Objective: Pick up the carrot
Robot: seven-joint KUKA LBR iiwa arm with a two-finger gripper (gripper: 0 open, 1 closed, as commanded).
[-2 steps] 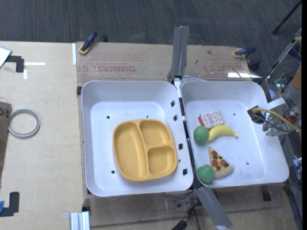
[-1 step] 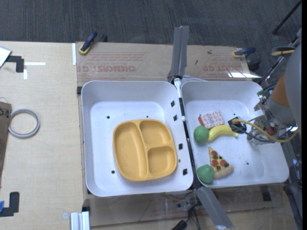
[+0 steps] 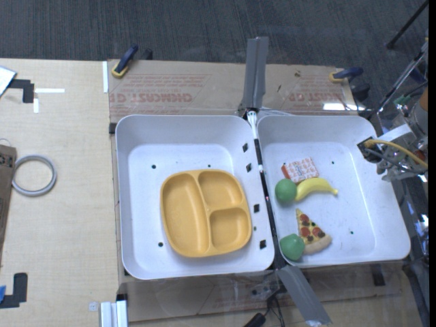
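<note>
Metal claw (image 3: 390,157) at rim of right bin (image 3: 355,206); apart or together, cannot tell.

Readable text is on the cardboard (image 3: 204,87) behind the bins (image 3: 253,131) only. Left of the grey post (image 3: 256,73): red print, upside down, probably "CHEMCAST" plus "GP", with a smaller line beside it too blurred to read. Right of the post: same red print, fainter, not legible. Small packet (image 3: 300,168) in the right bin, right of the post's base, has red marks; no letters resolve.
</note>
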